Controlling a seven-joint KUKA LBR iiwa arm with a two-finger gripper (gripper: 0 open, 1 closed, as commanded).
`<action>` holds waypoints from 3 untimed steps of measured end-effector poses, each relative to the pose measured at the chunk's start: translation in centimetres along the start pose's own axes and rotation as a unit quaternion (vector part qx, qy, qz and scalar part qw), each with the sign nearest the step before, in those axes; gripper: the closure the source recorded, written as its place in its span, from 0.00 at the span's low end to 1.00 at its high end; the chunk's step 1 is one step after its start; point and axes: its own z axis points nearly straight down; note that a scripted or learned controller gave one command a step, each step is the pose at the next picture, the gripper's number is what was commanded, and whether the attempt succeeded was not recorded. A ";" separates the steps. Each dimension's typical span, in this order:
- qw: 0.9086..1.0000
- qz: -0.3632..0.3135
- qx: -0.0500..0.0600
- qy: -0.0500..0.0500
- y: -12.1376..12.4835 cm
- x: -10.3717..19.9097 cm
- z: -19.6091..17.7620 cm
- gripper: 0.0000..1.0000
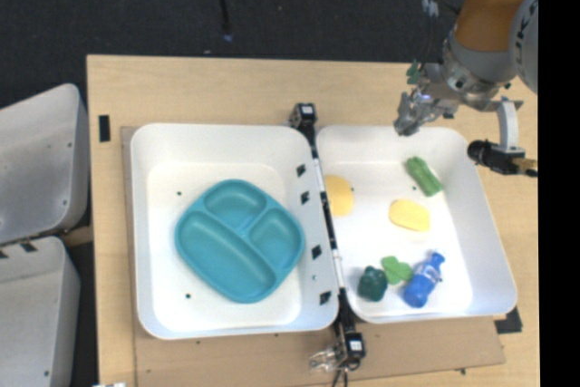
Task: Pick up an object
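End effector (412, 118) above upper rim of right bin (489, 222), upper right of frame; nothing held, finger spacing unreadable.
Nearest candidate: green block (423, 176), just below the end effector, long axis running upper-left to lower-right; yellow piece (410, 215) lies lower still.

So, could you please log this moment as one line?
claw: above right white bin back rim | nearest: green oblong block | nothing held

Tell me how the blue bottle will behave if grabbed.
The blue bottle lies on its side, so it may roll if nudged. It looks small and plastic, probably light. The green piece sits close beside it, so that may get bumped.
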 end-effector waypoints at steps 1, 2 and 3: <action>1.000 -0.004 0.001 0.000 -0.6 6.0 -0.2 1.00; 1.000 -0.004 0.002 0.001 -1.8 12.0 0.4 1.00; 1.000 -0.004 0.001 0.000 -2.5 17.6 1.0 1.00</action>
